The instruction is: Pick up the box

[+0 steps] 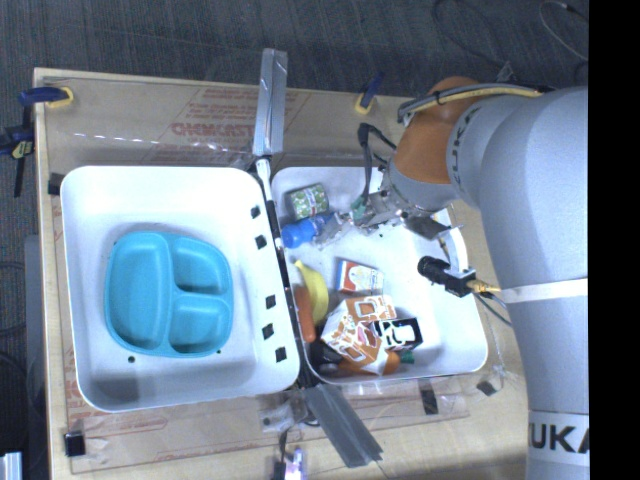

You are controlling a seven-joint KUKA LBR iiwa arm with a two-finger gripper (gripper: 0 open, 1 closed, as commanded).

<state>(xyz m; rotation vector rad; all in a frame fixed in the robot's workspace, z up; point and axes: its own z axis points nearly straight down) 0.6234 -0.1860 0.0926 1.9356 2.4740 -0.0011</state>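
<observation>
While gripper (365,211) hangs by right bin's (470,340) far edge, grip state unclear, we'd pinch box (357,277) mid-bin by its flat sides: light, crushable.

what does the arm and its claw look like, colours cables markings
The arm is thick, rounded and light grey, with an orange band above the wrist. A yellowish cable runs over the band. Dark letters "UKA" show near its base. The claw is small, metallic and dark, with thin black cables looping beside it.

End effector (362,211) fingers too small to read (arm partly cropped).
</observation>
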